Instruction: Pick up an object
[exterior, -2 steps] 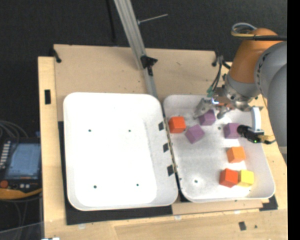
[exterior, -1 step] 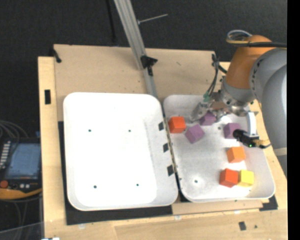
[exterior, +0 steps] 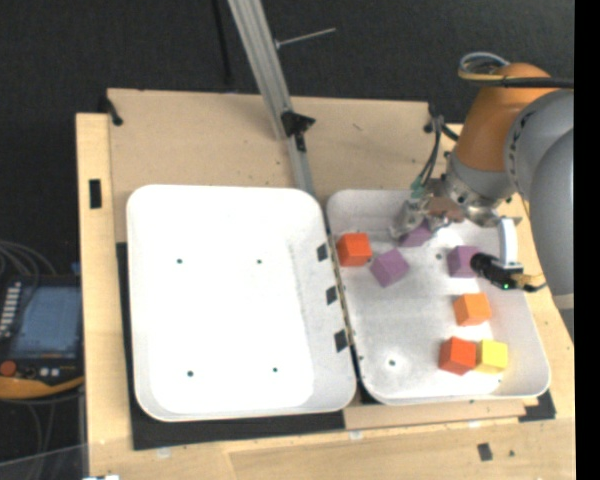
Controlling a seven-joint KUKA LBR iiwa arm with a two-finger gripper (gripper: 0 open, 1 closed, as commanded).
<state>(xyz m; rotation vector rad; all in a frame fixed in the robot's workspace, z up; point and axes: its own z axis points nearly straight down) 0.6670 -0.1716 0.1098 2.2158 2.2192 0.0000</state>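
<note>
Your claw (exterior: pixel 417 220) sits low over the far end of the right bin (exterior: pixel 380 383), with a purple block (exterior: pixel 416 235) right at its tips. Whether the block is between the fingers or just under them, you cannot tell; the wrist hides the fingers. Loose in the same bin: a second purple block (exterior: pixel 389 267), an orange cube (exterior: pixel 354 249) by the divider, another purple piece (exterior: pixel 463 260) partly behind a black fitting, two more orange cubes (exterior: pixel 471 309) (exterior: pixel 459 354), one yellow cube (exterior: pixel 494 355).
</note>
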